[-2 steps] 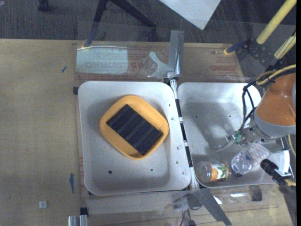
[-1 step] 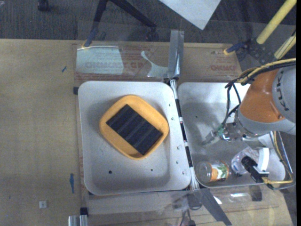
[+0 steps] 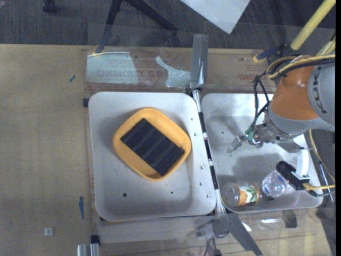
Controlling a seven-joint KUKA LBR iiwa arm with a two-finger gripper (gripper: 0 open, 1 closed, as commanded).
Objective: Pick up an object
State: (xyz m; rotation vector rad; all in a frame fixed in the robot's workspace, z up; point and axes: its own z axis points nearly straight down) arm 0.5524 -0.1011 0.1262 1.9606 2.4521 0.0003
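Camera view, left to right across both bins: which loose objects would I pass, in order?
Yellow tray with black ribbed insert in the left bin → orange-labelled bottle → crumpled clear bottle, both in the right bin.

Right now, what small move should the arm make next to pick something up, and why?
Probably shift the end effector toward the view's bottom edge, until it is above the bottle. The end effector is now over a bare part of the right bin, with nothing below it to take. The bottle lies on its side nearby, at the bin's lower wall.
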